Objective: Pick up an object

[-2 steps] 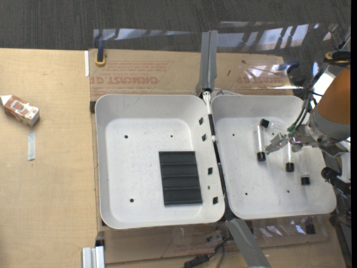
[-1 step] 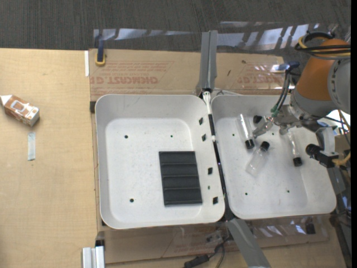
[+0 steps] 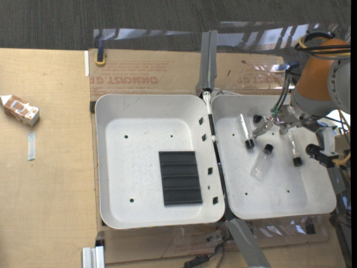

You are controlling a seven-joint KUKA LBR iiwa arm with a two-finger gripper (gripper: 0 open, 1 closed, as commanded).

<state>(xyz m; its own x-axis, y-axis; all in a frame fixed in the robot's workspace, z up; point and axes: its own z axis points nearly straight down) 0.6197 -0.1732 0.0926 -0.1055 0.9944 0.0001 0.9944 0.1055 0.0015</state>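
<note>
**Gripper spread wide over the right bin**

The gripper [image 3: 273, 133] hangs splayed and empty above the right bin [image 3: 279, 205]. The only clear target — a black ribbed block [image 3: 179, 177] — lies flat in the left bin [image 3: 111, 166]. It looks rigid, light and matte — best pinched across its narrow sides.

A single fixed camera looks down at a slant from above the bench, taking in both shallow white bins side by side: the left bin [image 3: 111, 149] near the middle of the view and the right bin [image 3: 312, 202] toward its right edge. The far side of the bench lies at the top. The grey and orange arm [image 3: 321, 80] enters from the upper right. The wooden bench top [image 3: 44, 205] fills the left.
</note>
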